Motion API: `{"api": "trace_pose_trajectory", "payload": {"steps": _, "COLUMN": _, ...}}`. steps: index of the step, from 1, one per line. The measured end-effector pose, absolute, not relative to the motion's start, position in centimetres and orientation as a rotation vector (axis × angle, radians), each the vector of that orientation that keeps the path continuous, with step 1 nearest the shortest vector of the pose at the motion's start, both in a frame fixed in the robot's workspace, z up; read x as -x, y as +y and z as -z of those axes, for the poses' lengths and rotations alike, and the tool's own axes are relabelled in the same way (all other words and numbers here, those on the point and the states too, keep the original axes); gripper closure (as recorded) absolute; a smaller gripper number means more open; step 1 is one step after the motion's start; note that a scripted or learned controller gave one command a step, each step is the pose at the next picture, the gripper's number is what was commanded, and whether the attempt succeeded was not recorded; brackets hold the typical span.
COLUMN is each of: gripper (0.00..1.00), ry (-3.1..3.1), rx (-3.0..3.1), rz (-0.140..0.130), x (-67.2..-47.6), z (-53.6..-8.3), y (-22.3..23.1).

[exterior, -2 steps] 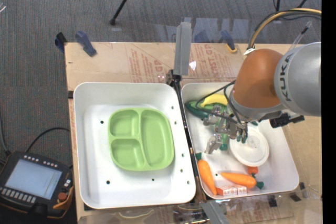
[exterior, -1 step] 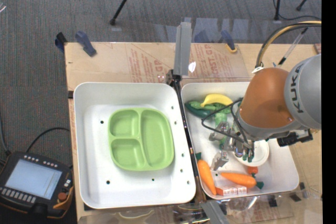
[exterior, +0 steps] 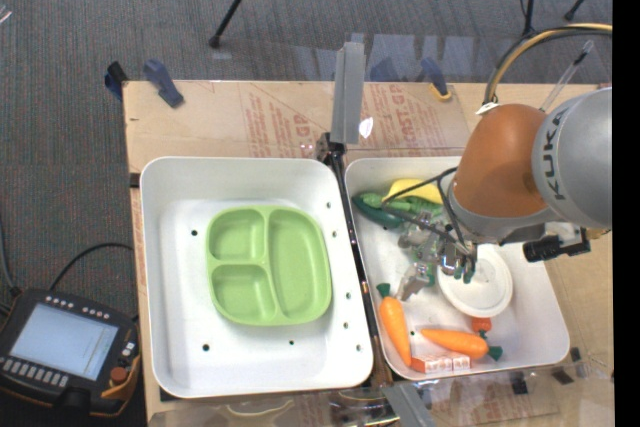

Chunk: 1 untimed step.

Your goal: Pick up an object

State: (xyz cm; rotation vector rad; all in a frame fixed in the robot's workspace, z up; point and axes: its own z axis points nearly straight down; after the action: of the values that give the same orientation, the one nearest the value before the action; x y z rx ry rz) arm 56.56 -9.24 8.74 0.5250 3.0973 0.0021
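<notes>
Where carrots (exterior: 396, 329) lie, white lid (exterior: 478, 281) beside

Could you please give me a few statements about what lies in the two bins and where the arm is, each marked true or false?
1. A green divided plate lies in the left bin. True.
2. The plate has two compartments. False: it has three, two smaller ones on the left and one long one on the right.
3. Two carrots lie in the right bin. True: one carrot near its left wall, another carrot near its front.
4. The claw hangs over the left bin. False: it is over the right bin, beside a white round lid.
5. The white round lid sits on the green plate. False: it lies in the right bin.
</notes>
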Motion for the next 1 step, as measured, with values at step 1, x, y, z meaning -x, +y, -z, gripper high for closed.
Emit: {"api": "trace_pose_trajectory", "payload": {"steps": 1, "gripper": 0.0, "ry": 3.055, "rx": -0.731, "rz": -0.002, "x": -60.2, "z": -8.76, "y": -8.89}}
